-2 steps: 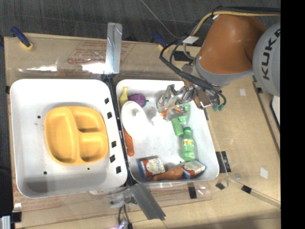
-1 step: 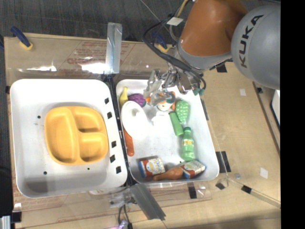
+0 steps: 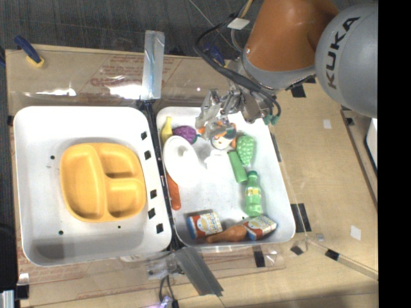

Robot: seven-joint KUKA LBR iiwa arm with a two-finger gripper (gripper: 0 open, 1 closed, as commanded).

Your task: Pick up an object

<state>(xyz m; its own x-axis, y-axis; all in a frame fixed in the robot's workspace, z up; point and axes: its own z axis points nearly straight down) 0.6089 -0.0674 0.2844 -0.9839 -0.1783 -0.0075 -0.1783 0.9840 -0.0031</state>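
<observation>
the gripper [image 3: 215, 111] hangs over the far end of the right bin [image 3: 282, 197], above a small orange-and-white toy [image 3: 221, 136]; whether its jaws are open i cannot tell. a purple toy [image 3: 185, 133], white cup [image 3: 180, 159] and green bottles [image 3: 252, 191] crowd close around. a yellow tray [image 3: 103, 179] lies in the left bin [image 3: 29, 172].

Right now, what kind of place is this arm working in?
Most likely a robotics lab bench set up for grasping trials. Two taped-down white bins sit side by side: the left bin holds a yellow divided tray, the right bin toy food and small bottles, with the tool over its far end.
</observation>
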